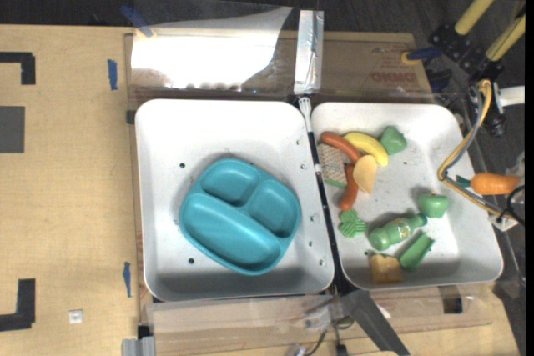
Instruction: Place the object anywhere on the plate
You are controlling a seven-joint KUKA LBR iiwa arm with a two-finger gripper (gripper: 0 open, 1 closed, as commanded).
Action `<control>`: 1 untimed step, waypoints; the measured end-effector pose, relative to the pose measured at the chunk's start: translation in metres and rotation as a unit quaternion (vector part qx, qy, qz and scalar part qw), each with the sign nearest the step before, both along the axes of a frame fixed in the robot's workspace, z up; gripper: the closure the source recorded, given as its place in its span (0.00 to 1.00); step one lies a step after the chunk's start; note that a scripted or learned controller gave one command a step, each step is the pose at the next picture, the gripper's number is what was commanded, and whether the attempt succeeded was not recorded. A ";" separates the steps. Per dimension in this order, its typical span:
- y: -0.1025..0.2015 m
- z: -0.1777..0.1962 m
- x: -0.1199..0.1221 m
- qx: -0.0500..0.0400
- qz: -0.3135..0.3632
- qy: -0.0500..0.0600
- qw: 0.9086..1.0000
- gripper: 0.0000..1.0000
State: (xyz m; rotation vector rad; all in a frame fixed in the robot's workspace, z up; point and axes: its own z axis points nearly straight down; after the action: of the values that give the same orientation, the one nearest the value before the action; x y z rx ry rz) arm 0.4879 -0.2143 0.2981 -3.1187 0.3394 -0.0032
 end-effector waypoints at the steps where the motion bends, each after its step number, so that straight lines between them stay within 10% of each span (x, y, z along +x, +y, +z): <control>1: -0.008 -0.031 -0.001 0.000 -0.070 0.002 0.998 1.00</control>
State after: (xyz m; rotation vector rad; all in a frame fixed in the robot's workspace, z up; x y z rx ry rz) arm 0.4865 -0.2218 0.2672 -3.0872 0.5557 0.0033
